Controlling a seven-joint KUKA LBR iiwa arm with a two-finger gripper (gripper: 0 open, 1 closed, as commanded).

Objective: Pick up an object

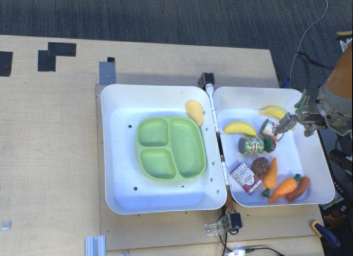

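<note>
The right bin (314, 155) holds several toy foods: a yellow banana (240, 128), a second yellow piece (272, 111), a green-labelled can (252, 146) lying on its side, a small white and red item (268, 128), a brown ball (261, 166), a red and white box (246, 176), two orange carrots (270, 173) (284, 187) and a red sausage (299, 187). My gripper (288, 121) hangs over the bin's upper right part, just right of the small white and red item. Nothing visibly hangs from it.
The left bin (118, 139) carries a green divided plate (171, 148) and a yellow oval fruit (194, 111) near its top right corner. A ridge (216, 139) separates the bins. The arm (337, 97) comes in from the right edge.
</note>
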